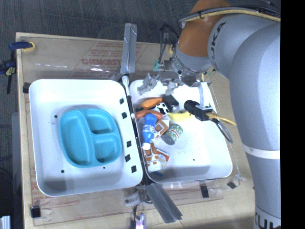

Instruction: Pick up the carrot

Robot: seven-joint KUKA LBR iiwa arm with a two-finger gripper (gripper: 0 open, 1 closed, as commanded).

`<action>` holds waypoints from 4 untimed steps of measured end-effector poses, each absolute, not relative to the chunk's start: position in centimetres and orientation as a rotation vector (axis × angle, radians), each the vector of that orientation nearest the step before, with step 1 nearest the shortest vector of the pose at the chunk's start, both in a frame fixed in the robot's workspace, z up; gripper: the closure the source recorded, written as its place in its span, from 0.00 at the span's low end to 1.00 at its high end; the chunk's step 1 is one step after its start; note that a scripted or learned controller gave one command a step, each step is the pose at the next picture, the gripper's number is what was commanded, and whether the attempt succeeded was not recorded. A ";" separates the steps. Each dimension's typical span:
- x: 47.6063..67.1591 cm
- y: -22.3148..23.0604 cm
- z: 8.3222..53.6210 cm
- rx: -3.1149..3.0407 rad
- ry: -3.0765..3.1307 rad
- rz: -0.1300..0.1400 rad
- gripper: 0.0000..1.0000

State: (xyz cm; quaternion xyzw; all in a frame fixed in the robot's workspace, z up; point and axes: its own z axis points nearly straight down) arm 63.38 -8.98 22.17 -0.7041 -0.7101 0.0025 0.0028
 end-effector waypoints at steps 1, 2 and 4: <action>65.5 -12.7 9.1 -2.118 -2.318 0.009 0.00; 65.2 -12.7 9.8 -2.107 -2.311 0.023 1.00; 65.6 -11.0 20.2 -2.452 -1.958 0.006 1.00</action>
